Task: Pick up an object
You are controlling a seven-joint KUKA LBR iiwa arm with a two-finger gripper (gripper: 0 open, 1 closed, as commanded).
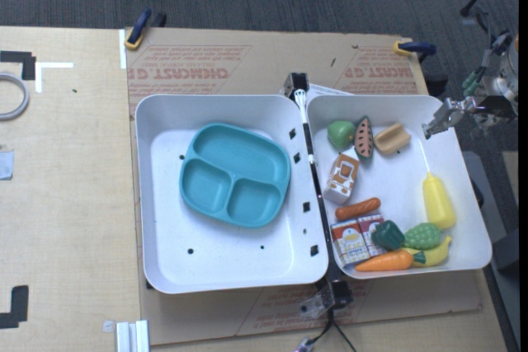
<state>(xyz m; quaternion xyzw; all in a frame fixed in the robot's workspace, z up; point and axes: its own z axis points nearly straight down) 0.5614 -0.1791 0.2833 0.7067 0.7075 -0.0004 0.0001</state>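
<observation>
The right bin [408, 177] holds several toy foods. A green fruit [340, 133], a watermelon slice [364, 137] and a bread piece [392, 139] lie at its far end. A small carton [341, 178] and a sausage [357, 208] sit by the left wall. Along the right wall lies a long yellow piece [438, 200]. At the near end are a broccoli [388, 236], a green lumpy piece [423, 236], a banana [437, 251], a carrot [384, 262] and a printed box [353, 240]. My gripper [437, 121] hangs over the bin's far right corner, apart from every toy.
The left bin [161, 202] holds a teal divided plate [235, 175]. Both bins rest on a cardboard sheet [247, 62] clamped at its far corners. A hinge strip [309, 177] joins the bins. The arm's wrist [495, 86] reaches in at the right edge.
</observation>
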